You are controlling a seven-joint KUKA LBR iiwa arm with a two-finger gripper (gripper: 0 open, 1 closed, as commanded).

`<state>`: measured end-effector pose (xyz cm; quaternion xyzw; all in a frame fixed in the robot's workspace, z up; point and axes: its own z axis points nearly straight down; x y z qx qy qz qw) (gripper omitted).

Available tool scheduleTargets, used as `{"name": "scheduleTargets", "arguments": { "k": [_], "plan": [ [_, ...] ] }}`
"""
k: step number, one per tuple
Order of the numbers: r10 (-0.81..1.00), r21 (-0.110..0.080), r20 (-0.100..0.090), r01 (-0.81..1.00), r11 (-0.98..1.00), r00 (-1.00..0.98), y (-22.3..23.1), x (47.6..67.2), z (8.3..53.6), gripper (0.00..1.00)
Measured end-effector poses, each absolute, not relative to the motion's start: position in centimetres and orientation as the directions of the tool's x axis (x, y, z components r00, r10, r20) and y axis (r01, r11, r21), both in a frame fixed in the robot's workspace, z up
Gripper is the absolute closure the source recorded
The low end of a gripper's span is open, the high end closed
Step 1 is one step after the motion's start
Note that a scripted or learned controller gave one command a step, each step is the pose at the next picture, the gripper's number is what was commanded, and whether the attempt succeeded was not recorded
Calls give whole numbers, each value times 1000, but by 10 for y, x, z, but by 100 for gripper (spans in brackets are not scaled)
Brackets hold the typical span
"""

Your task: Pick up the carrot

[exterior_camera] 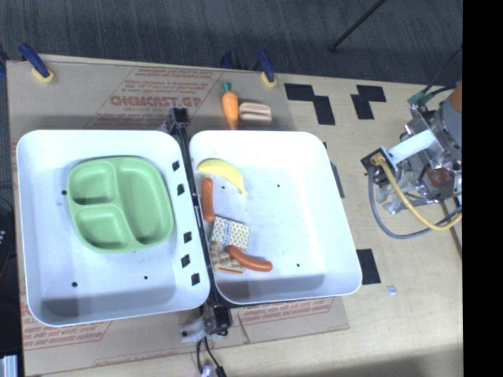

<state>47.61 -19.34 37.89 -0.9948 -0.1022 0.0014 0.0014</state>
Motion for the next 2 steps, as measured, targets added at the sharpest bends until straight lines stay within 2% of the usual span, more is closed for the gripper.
{"name": "scheduleTargets", "arguments": {
  "k": [1, 2],
  "plan": [
    [205, -6, -5, 205, -979, 979, -138, 476, 277, 100],
    [213, -4, -5, 213, -977, 977, -7, 476, 272, 100]
  ]
}}
